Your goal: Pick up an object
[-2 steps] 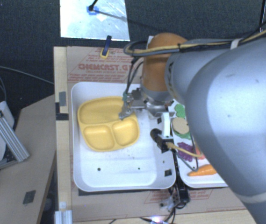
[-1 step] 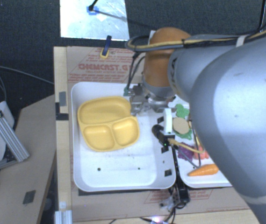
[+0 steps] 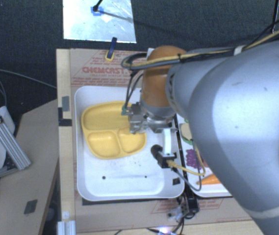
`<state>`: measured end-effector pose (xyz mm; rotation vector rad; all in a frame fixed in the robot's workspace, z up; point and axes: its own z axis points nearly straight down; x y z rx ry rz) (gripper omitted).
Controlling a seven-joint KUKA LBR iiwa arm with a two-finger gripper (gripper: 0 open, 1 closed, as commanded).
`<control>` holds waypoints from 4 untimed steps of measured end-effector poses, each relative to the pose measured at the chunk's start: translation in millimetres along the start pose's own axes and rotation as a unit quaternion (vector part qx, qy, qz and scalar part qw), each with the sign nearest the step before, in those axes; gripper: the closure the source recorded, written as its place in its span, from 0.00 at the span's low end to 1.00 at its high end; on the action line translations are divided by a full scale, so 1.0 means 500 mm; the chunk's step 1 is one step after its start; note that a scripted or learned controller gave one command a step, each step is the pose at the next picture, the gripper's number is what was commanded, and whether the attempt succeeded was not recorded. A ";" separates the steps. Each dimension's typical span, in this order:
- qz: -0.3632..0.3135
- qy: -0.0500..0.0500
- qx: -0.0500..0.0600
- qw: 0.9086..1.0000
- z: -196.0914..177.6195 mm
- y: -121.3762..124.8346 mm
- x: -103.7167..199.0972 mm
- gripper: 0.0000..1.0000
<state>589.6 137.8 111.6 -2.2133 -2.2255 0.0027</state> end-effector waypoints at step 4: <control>0.001 0.000 -0.003 1.000 -0.303 -0.144 -0.068 0.00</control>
